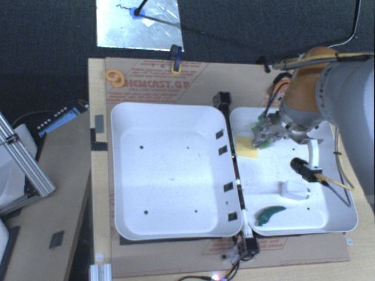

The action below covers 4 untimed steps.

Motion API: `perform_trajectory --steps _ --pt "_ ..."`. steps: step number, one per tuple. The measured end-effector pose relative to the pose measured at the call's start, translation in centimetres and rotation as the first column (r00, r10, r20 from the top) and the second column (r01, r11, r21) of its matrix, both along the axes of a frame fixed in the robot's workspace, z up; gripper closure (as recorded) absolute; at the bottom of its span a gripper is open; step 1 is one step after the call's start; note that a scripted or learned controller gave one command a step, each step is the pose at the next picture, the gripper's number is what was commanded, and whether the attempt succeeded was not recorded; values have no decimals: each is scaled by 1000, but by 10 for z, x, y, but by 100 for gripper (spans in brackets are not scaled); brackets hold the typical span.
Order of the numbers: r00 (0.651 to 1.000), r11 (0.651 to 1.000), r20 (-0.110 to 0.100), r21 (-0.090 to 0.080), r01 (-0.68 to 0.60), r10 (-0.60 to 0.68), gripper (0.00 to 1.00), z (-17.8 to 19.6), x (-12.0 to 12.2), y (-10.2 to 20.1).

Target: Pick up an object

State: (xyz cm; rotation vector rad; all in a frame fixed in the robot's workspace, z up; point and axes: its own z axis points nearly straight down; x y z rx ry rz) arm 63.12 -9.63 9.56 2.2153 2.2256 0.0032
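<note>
The thick grey arm (pixel 348 98) wears a rounded orange band (pixel 306 84) above a silvery metal gripper (pixel 265 134); thin dark cables (pixel 274 95) loop beside it.

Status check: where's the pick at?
Gripper down in right bin, by the yellow block. Small green thing at its tip, held or not unclear. White lump and teal piece lie clear, nearer the front.

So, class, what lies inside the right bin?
A yellow block, a green curved thing and a small white piece. The gripper is beside the block; the arm covers the bin's far corner, so anything there is hidden.
</note>
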Motion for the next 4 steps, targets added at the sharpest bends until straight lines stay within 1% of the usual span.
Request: perform_trajectory --steps 1,2,3,4 --pt "999 1000 -49 4 3 -3 100 7 23 -10" --pt "1000 1000 3 0 -1 1 100 67 39 15" --pt "1000 1000 10 2 -8 8 100 164 39 101" --pt "1000 1000 -4 1 -4 4 100 142 9 144"
